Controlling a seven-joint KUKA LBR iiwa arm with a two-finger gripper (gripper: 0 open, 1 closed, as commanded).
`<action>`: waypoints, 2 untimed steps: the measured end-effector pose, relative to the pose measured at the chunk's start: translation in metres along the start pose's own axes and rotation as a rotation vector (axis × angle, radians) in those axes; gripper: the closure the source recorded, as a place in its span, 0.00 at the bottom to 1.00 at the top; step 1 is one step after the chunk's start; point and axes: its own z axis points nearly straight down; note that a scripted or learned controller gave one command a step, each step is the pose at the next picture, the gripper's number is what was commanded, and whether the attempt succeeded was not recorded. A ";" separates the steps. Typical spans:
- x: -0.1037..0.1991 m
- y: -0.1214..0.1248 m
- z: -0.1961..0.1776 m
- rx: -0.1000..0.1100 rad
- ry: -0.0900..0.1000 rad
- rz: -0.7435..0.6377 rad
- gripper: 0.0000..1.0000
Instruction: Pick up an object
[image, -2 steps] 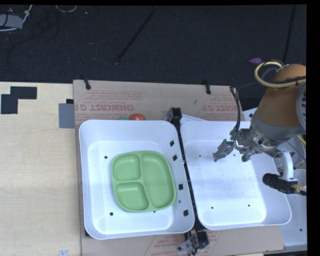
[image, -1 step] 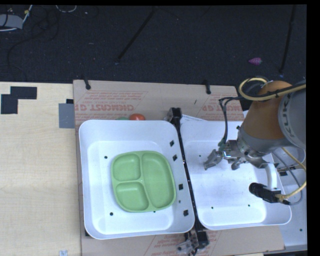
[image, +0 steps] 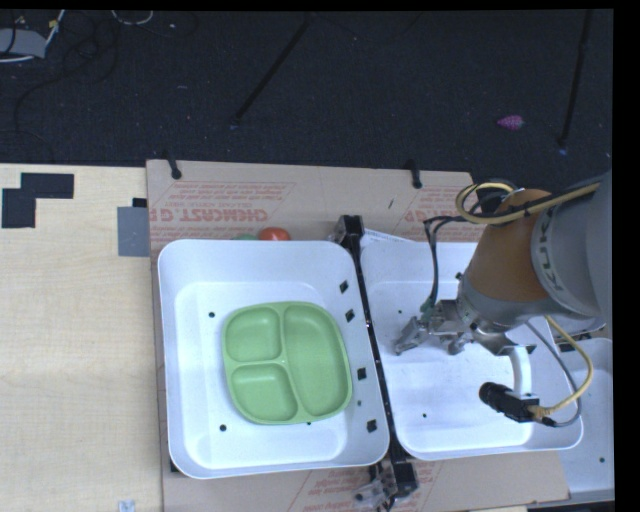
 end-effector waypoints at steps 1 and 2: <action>-0.002 0.001 -0.013 -0.002 0.000 0.006 1.00; -0.011 -0.003 -0.062 -0.008 -0.002 0.003 1.00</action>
